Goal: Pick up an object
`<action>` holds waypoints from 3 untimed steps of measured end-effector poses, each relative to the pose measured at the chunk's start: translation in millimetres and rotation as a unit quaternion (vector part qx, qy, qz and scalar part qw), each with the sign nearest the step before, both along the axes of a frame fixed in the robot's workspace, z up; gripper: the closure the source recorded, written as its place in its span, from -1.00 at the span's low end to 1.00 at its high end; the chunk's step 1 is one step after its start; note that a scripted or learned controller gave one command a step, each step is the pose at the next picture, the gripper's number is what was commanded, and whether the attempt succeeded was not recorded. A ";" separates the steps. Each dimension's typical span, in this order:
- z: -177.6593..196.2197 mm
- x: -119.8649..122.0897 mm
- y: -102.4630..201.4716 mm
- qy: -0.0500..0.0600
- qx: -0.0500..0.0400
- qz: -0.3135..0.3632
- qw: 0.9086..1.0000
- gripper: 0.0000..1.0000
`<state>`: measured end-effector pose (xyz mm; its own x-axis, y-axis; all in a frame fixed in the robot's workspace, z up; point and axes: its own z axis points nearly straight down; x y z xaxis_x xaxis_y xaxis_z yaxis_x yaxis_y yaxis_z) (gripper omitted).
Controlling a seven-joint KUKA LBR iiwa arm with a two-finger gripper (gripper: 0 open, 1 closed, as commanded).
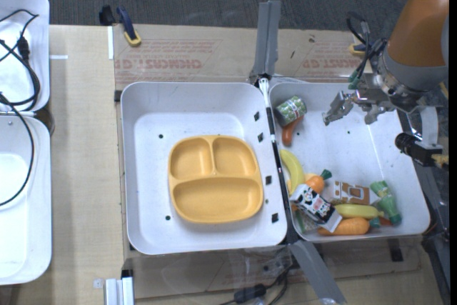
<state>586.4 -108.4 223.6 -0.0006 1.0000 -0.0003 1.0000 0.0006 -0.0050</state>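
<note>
Camera view: your two-finger gripper [354,109] hovers, fingers spread and empty; approach step. Next, descend onto the green cylindrical can [291,109] beside them.

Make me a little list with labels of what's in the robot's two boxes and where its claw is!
left bin: yellow divided plate
right bin: toy food
far corner: green can, touching a carrot
left wall: banana
near edge: cow-print carton, brown carton, yellow banana, orange carrot, green bottle
gripper: above right bin's far side, nothing between fingers
</note>
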 end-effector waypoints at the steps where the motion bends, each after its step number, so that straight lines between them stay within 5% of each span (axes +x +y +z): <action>1: -108.1 -45.9 14.2 0.000 0.001 0.056 0.998 -1.00; 2: -133.4 48.3 -2.6 -0.001 0.000 0.057 0.998 -1.00; 3: -133.5 70.7 2.7 0.002 -0.001 0.096 0.995 -1.00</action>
<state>657.1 -105.7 90.1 -0.1908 0.9816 -0.0014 0.9816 0.1908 -0.0088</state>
